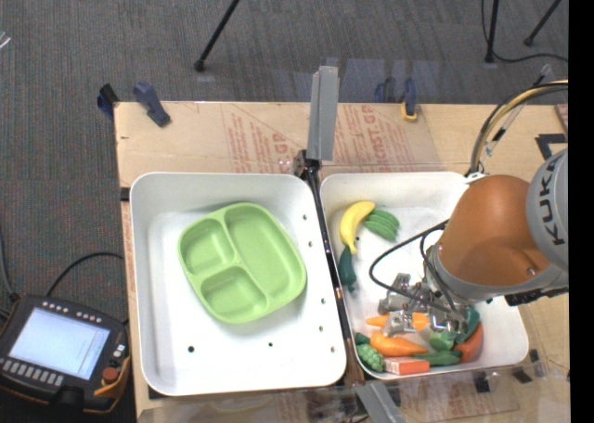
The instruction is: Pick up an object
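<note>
Gripper low in the right bin over a pile of toy vegetables, finger state impossible to tell, carrot beneath it lying lengthwise left-right, banana upright-curved behind, green plate in left bin

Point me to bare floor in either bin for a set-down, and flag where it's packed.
Left bin: bare strip all round the green divided plate, widest along the near edge. Right bin: bare floor at the far side, beyond the banana. Crowded: near right corner, where the gripper sits over piled toy vegetables.
</note>
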